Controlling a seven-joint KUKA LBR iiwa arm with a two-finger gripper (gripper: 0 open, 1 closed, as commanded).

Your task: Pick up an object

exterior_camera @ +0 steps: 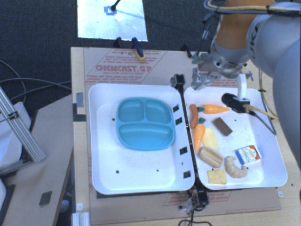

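Gripper hanging over far edge of right bin, fingers blurred against wrist hardware; grip state impossible to tell, nothing visibly between them. Arm running off frame at right, hiding bench corner behind it.

Items lying in right bin, all nearer than gripper: carrot just below it, long axis across bin, tip pointing toward divider; second carrot lying lengthwise, tip nearer; brown block; sausage; shrimp; cracker; small carton.

Blue plate sitting in left bin.
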